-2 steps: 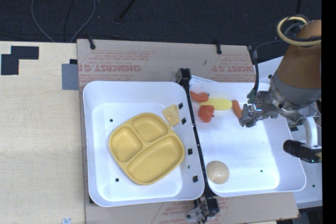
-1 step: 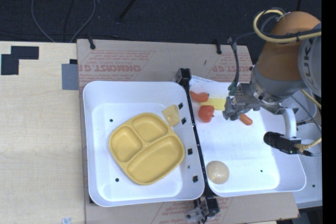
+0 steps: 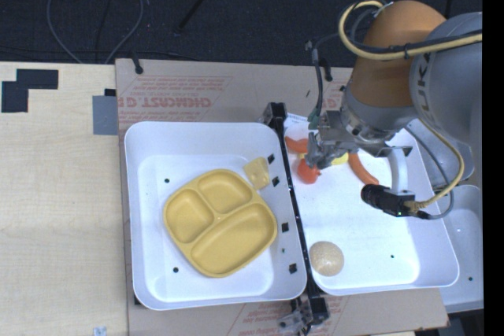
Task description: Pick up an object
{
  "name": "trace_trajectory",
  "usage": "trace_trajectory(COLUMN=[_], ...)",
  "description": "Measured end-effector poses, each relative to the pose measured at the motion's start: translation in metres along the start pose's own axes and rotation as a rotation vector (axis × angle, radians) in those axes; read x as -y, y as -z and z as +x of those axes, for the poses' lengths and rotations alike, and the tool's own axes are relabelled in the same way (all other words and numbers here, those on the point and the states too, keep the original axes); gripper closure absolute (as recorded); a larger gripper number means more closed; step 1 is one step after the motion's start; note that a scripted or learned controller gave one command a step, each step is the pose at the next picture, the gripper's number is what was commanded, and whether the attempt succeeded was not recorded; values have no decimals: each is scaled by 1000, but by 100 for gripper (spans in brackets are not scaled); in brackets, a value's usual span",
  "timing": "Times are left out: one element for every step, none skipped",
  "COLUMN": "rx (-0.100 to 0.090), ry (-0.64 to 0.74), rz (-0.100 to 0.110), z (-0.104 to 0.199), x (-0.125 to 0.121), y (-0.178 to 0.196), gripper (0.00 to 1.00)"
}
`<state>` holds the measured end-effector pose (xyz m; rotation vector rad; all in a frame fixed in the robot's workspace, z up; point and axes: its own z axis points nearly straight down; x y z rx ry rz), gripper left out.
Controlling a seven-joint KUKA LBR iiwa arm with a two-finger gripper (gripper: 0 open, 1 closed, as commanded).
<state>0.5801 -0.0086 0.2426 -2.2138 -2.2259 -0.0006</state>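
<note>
red object [image 3: 308,174] beneath end effector [image 3: 316,157], mirrored cardboard print [image 3: 169,101]

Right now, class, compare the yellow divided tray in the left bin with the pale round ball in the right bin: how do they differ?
The yellow divided tray is flat, with three compartments; the pale round ball is round and undivided. The tray is far larger. The tray is a strong yellow, the ball cream. The tray lies mid-bin in the left bin; the ball sits near the front left corner of the right bin. Both rest in bins away from the gripper.

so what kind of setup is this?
Likely a lab bin-picking bench: two shallow white bins on cardboard, a grey arm's gripper over toy food, loose cables on dark floor.
</note>
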Motion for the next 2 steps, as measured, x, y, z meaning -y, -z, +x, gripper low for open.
trace_trajectory(rx=[1, 0], ry=[-1, 0], rz=[2, 0], z=[50, 111], x=[-15, -30], y=[-15, -13], gripper=[100, 100])
